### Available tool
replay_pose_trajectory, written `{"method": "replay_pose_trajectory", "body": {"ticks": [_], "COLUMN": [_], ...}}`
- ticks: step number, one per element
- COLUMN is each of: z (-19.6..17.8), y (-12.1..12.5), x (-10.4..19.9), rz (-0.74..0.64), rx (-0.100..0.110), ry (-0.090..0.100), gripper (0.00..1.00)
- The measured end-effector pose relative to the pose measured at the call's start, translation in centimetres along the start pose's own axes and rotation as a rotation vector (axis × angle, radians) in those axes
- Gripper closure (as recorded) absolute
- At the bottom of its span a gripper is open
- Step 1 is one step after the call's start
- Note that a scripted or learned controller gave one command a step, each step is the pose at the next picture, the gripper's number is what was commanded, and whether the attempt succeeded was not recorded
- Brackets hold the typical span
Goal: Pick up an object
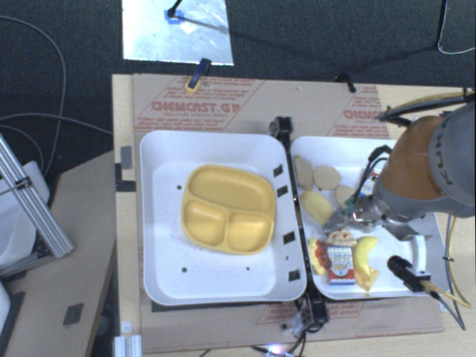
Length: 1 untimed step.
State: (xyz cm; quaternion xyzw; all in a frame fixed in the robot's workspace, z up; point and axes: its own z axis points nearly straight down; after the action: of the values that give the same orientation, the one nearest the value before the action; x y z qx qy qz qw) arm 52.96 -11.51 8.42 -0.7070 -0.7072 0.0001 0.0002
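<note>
The left bin (pixel 160 199) carries a yellow divided tray (pixel 227 208) at its middle. The right bin (pixel 327 151) holds tan discs (pixel 326 177), a lemon (pixel 317 207), a banana (pixel 364 259) and a small carton (pixel 341 262) toward its near edge. The jaws (pixel 349 214) sit low beside the lemon; whether spread or pinching, I cannot tell.

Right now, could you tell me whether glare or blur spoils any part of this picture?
In the camera view, the foil sheet on the floor glares pale; the left bin is bright but its yellow tray reads clearly; the whole camera view is slightly soft, and small items beside the end effector, near the banana, blur together.
</note>
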Motion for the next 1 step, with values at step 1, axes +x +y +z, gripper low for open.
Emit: {"method": "replay_pose_trajectory", "body": {"ticks": [1], "z": [-1.08], "y": [0.15], "x": [0.03], "rz": [0.0], "rx": [-0.003], "ry": [0.0], "gripper": [1.0]}}
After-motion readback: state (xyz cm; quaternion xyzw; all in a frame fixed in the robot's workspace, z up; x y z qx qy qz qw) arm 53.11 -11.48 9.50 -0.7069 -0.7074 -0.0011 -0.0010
